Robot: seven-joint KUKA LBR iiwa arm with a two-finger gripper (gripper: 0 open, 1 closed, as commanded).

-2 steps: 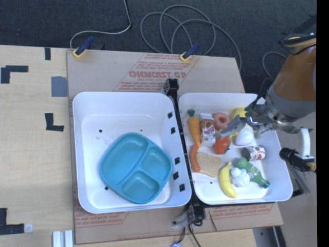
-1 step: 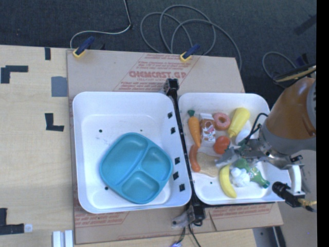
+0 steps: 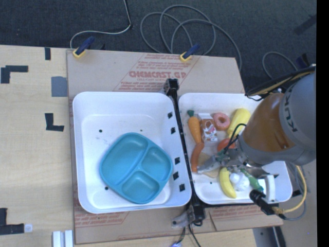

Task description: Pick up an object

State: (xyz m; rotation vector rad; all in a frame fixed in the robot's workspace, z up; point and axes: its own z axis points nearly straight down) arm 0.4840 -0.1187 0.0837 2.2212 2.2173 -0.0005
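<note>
The right bin [image 3: 205, 192] holds several toy foods. A carrot [image 3: 194, 129] lies near the divider, with a second orange piece [image 3: 196, 157] below it. Further back are a pink donut [image 3: 221, 120], a yellow piece [image 3: 238, 121] and a small white-and-red packet [image 3: 208, 130]. A banana [image 3: 226, 183] lies near the front wall beside a white round item [image 3: 236, 179]. My gripper [image 3: 217, 163] hangs low over the bin's middle, between the orange piece and the banana. The arm's body hides the bin's right part.
The left bin [image 3: 87, 112] holds a blue divided plate [image 3: 136, 167]. A black divider clip [image 3: 177, 133] runs between the bins. Cables loop on the dark floor [image 3: 180, 30] behind the cardboard base.
</note>
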